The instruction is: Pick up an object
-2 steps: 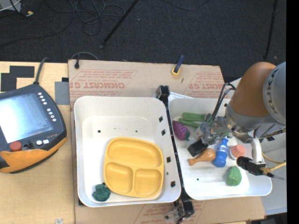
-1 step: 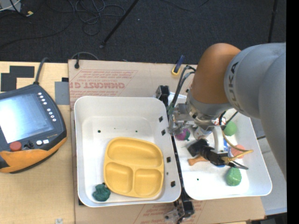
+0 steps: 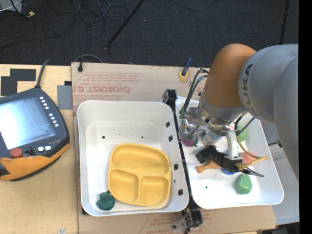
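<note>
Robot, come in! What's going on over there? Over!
Status: end effector low over right bin, left side. No pick confirmed. Nearby: orange piece, green lump, crowded among other bits.

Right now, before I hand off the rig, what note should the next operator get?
Pincer: low over the right bin, near its left wall; no object confirmed in its grip.
Things: a green lump and an orange piece lie in the right bin beside the arm. A yellow tray and a dark green lump sit in the left bin.
Done: no pick visible yet.
Left: grasp one object and lift it clear.
</note>
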Controlling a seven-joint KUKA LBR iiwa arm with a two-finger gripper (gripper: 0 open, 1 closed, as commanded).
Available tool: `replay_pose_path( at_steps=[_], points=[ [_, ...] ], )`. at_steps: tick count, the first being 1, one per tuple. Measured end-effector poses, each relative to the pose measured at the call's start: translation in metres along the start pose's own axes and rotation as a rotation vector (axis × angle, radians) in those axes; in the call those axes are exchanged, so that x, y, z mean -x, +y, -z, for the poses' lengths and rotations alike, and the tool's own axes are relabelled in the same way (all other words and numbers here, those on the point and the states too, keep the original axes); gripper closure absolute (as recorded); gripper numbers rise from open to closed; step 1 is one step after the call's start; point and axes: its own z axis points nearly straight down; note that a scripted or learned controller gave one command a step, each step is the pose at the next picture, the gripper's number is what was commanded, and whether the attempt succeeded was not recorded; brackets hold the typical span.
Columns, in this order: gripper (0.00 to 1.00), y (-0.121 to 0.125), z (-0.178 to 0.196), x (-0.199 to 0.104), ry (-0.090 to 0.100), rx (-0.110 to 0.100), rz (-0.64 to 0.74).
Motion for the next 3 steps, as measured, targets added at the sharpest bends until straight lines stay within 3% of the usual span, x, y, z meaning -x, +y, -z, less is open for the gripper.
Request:
replay_pose_path(
  at_steps=[1, 2, 3],
  points=[
    [1.0, 0.011, -0.01, 0.063, -0.004, 0.004, -0.004],
    [1.0, 0.031, -0.054, 0.136, -0.002, 0.009, -0.003],
    [1.0, 0.026, -0.064, 0.16, -0.009, 0.034, 0.004]
  ],
)
